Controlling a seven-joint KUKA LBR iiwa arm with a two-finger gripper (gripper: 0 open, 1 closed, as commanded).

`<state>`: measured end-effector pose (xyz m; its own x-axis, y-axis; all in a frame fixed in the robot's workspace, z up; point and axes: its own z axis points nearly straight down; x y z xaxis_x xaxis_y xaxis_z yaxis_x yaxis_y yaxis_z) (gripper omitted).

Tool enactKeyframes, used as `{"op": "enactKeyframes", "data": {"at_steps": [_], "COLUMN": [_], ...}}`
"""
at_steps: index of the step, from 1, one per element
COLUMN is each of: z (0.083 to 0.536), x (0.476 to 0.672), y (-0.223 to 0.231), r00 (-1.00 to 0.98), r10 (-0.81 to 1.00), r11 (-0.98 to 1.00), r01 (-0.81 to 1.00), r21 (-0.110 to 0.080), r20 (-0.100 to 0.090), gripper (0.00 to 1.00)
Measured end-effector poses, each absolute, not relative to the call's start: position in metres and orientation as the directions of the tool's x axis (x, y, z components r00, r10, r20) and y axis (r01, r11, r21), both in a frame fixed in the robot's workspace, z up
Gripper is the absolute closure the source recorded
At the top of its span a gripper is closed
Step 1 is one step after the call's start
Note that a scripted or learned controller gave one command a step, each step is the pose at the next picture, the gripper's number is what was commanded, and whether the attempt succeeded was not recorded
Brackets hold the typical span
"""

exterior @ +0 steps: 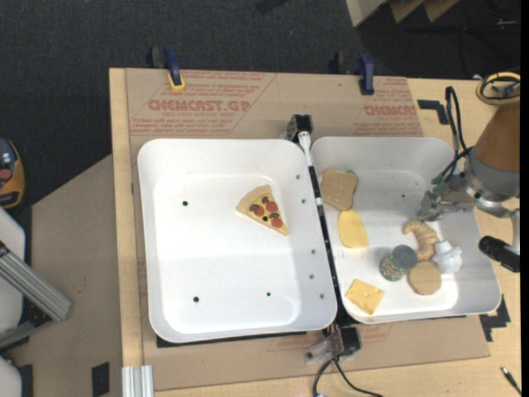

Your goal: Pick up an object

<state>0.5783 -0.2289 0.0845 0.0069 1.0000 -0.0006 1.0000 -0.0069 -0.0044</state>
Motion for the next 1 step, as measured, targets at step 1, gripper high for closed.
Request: {"op": "enactKeyframes", "data": {"at_steps": [1], "z": [0.0847], "x": [0.5036], "y": [-0.2124], "r00": [0.002], "r10": [1.000], "r11": [-0.002], "r01": [1.000], "r21": [-0.005], "r20": [0.003], "gripper": [1.00]}}
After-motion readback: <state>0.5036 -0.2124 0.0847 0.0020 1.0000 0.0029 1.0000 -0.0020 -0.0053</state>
